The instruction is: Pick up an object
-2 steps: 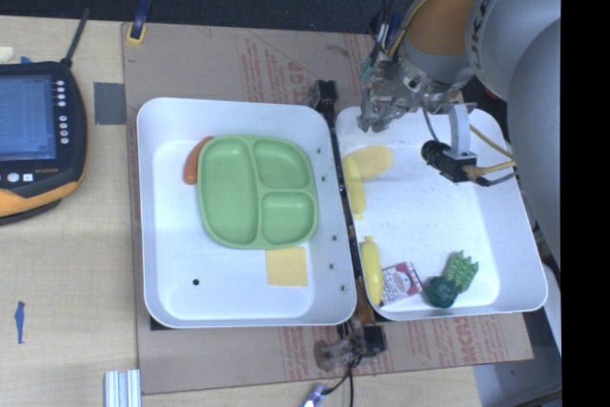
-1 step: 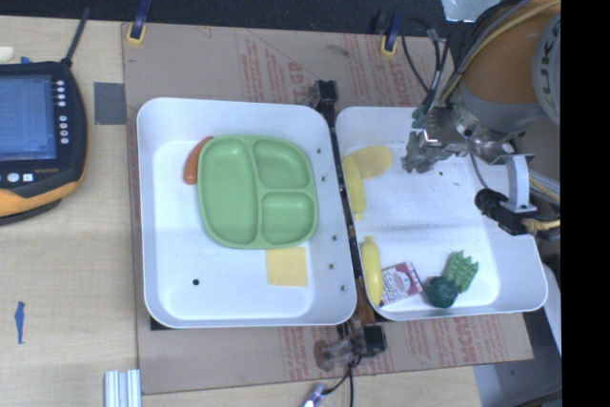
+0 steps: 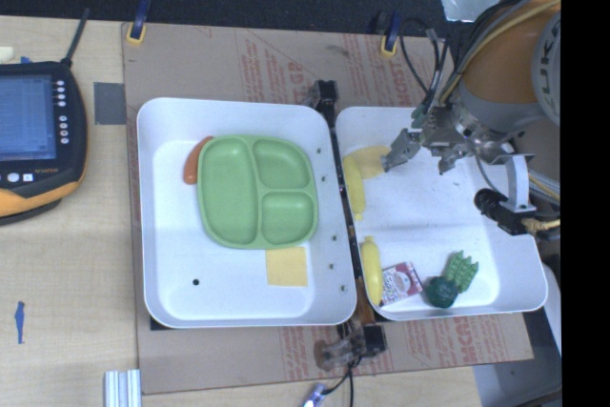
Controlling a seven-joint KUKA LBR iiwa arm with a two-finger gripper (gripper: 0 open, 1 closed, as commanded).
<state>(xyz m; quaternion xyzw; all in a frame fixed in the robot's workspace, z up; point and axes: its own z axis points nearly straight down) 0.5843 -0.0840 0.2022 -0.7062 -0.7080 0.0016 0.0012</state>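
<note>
So the arm point(image 3: 510, 43) comes in from 3 o'clock and its gripper point(image 3: 422, 151) is hanging over the upper part of the right bin point(image 3: 481, 238). The two fingers look spread apart, one tip pointing down-left around 9 o'clock of the wrist, the other toward 3, and there's nothing between them.

Just beside the left fingertip, at about 9 o'clock from it, there's a pale yellow thing point(image 3: 356, 174) lying along the bin's left wall, can't tell if they actually touch. Down at the bin's 7 o'clock corner sits a yellow banana-ish piece point(image 3: 371, 270), with a small red and white packet point(image 3: 402, 282) right next to it. A green toy thing point(image 3: 452, 279) with a darker round end is at roughly 5 o'clock.

Left bin point(image 3: 162, 205) has a green divided plate point(image 3: 257, 191) in the middle, an orange-red piece point(image 3: 193, 162) poking out from under its 9 o'clock edge, and a flat yellow square point(image 3: 287, 267) just off its 6 o'clock side. A teach pendant point(image 3: 33, 133) sits on the bench way over at 9 o'clock
</note>
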